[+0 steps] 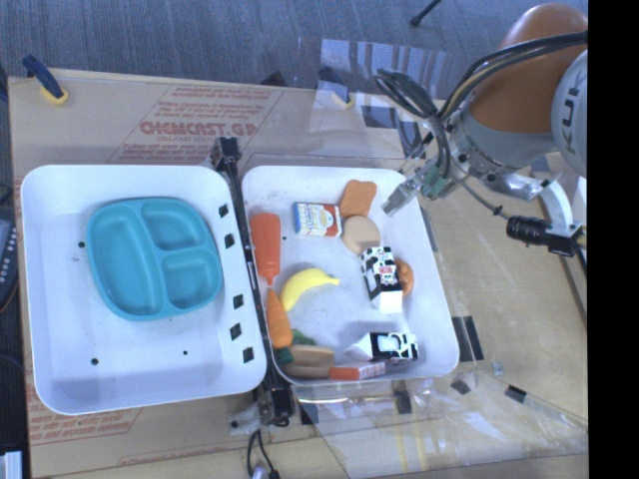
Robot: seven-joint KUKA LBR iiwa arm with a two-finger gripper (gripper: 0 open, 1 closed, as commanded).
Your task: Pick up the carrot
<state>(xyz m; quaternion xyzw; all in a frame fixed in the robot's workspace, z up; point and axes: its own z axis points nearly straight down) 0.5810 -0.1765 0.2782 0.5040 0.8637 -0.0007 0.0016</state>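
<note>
I can't tell the gripper point(396, 200) state; it's holding nothing at the right bin point(439, 297) far edge. Carrot point(279, 319) sits well off, by the divider wall below the banana point(306, 286). I'd descend along its length, clear of the banana.

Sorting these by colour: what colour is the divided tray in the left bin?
The divided tray is light blue, clearest in the camera view.

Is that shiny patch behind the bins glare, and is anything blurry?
In the camera view, yes: glare on clear plastic sheet behind the right bin. The gripper looks soft; the carrot and blue tray stay sharp, evenly lit.
</note>
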